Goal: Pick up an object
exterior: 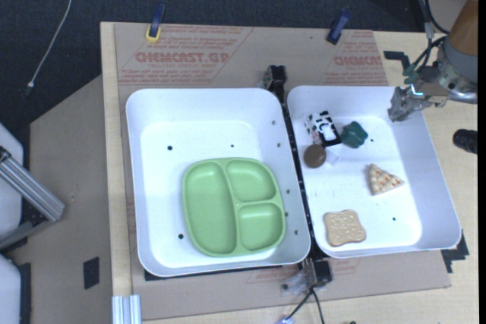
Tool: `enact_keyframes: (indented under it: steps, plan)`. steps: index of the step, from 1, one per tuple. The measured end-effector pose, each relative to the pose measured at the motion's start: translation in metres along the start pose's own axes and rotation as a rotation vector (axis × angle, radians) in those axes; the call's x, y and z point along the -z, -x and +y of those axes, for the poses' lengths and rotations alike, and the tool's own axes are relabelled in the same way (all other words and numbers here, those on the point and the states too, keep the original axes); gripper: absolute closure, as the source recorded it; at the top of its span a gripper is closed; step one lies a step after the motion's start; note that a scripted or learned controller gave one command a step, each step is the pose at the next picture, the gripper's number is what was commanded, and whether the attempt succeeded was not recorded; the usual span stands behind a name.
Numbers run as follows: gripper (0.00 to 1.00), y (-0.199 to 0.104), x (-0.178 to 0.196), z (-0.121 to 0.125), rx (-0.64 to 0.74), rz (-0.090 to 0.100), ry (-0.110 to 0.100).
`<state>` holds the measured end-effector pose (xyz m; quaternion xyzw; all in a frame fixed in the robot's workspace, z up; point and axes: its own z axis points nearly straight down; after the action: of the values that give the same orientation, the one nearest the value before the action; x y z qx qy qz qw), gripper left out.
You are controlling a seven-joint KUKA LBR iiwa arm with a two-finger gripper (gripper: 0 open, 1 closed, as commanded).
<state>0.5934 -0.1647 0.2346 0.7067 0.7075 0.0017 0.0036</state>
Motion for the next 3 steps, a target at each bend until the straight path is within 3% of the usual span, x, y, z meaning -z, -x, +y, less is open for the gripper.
enact_keyframes:
  steps: [1,3]
  plan:
    - [1.00,0.000,0.023,0.001,0.000,0.001,-0.002]
    - [1.00,-0.110,0.013,-0.019,0.005,0.006,-0.009]
